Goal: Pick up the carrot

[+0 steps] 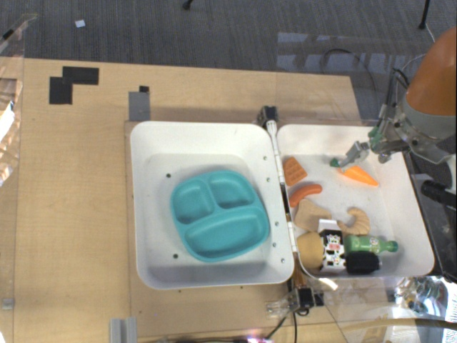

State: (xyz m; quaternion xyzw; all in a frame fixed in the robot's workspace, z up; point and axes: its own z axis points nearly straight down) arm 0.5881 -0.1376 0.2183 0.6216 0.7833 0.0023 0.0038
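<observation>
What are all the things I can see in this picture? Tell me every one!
bins: two, white, side by side on the bench
plate: one, teal, divided, in the left bin
carrot: one, orange with green top, right bin, far side
ridged orange piece: one, right bin, near the divider
sausage: one, orange-red, below it
tan wooden pieces: several, right bin middle
green bottle: one, lying down, right bin near side
cow-pattern carton: one, black and white, beside the bottle
black block: one, near edge
arm: one, grey and orange, right
gripper: one, just above the carrot
</observation>
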